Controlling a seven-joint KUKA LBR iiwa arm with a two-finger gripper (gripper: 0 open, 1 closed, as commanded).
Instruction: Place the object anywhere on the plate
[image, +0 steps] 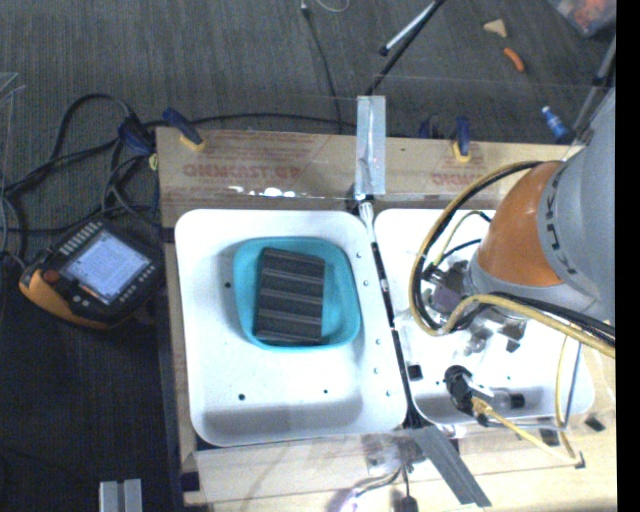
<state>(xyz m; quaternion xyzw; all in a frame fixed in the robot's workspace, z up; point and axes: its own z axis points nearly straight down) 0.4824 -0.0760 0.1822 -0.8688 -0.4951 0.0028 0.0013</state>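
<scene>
Dark carpet around wooden bench (300, 170), grey ridged block (291, 295) on blue plate (343, 300); fingers' spread unclear.

The scene is evenly and fairly brightly lit from above. The two white bins (290, 400) are rendered nearly blown out, and glare is seen on the far wooden edge of the bench (250, 175). Soft shadows are cast inside the left bin's rim. The dark floor (90, 60) is rendered grainy. Slight softness is noted throughout, and the arm (560, 230) at right is blurred.
</scene>
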